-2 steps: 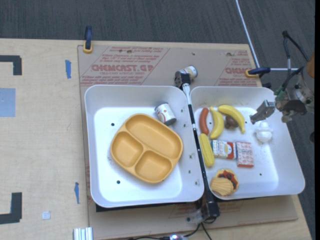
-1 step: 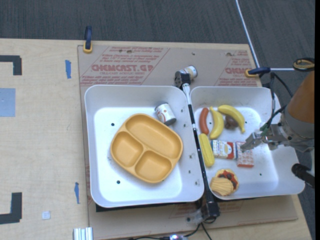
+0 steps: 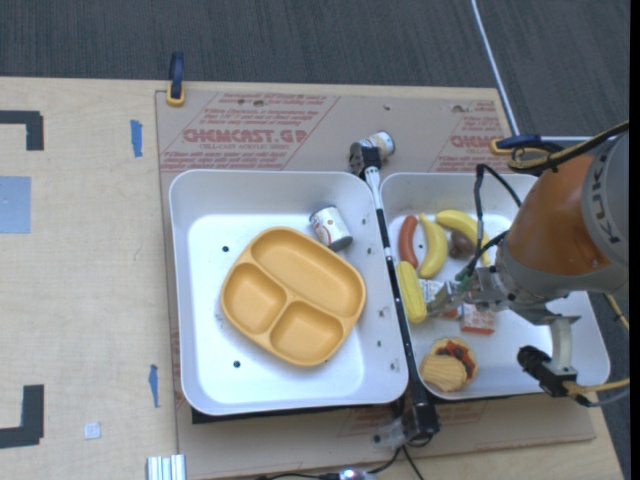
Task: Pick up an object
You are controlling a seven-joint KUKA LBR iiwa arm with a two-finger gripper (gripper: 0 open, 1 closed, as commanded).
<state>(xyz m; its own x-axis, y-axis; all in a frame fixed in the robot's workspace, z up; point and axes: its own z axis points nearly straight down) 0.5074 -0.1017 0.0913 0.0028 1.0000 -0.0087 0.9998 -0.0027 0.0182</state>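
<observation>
Wooden bench (image 3: 80, 298) on dark carpet; cardboard sheet (image 3: 300, 128) beneath two white bins. Left bin (image 3: 200, 228): yellow divided plate (image 3: 292, 296), small can (image 3: 328, 227). Right bin (image 3: 590, 358): bananas (image 3: 440, 238), corn (image 3: 411, 290), sausage (image 3: 406, 238), burger (image 3: 448, 364). Gripper (image 3: 470, 293) low beside corn; finger spread indiscernible.

A single fixed camera looks down at a slant from above the bench (image 3: 80, 268), far enough back to take in both white bins (image 3: 185, 268) side by side, dark floor beyond the far edge, and the arm (image 3: 560, 228) entering from the right.
</observation>
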